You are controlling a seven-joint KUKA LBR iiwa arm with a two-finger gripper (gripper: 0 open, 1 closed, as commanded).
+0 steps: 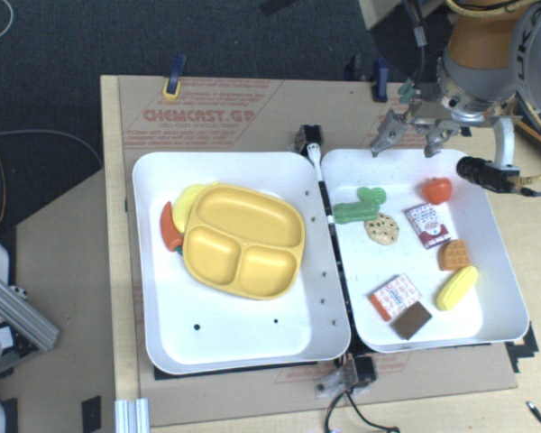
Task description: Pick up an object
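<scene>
Mostly smooth plastic: yel tray (243, 240), compartmented.

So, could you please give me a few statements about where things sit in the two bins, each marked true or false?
1. The yellow divided tray lies in the left bin. True.
2. The pincer holds the tomato. False: it hangs open above the right bin's far edge, holding nothing.
3. The cookie lies just below the green toy. True.
4. The corn cob lies in the left bin. False: it lies in the right bin.
</scene>
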